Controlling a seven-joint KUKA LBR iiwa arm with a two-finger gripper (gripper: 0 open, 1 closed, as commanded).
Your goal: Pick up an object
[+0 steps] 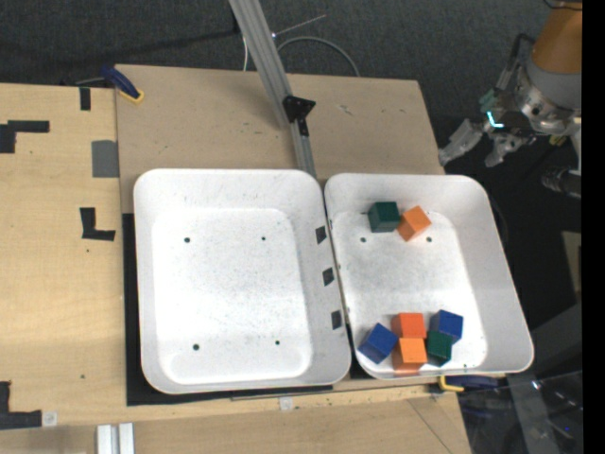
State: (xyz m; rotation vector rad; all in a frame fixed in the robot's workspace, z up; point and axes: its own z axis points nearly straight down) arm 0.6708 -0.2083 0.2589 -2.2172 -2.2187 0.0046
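We have our eyes on the small blocks in the right-hand shallow white plastic bin, and everything gets placed against that bin. Up near its far wall a dark green cube sits touching a small orange cube on its right. Down at the bin's near wall there is a tight cluster: a blue cube on the left, an orange block just beside it with a second orange block pressed in front, then a blue cube at the right end with a dark green block tucked just below it. The left-hand white bin butts against our bin's left wall. And the arm's two-finger gripper hangs beyond the bin's far right corner, off the bench, out over the dark floor, well apart from every block. We see its pale fingers spread apart with nothing between them. The grey wrist with the orange band rises above it
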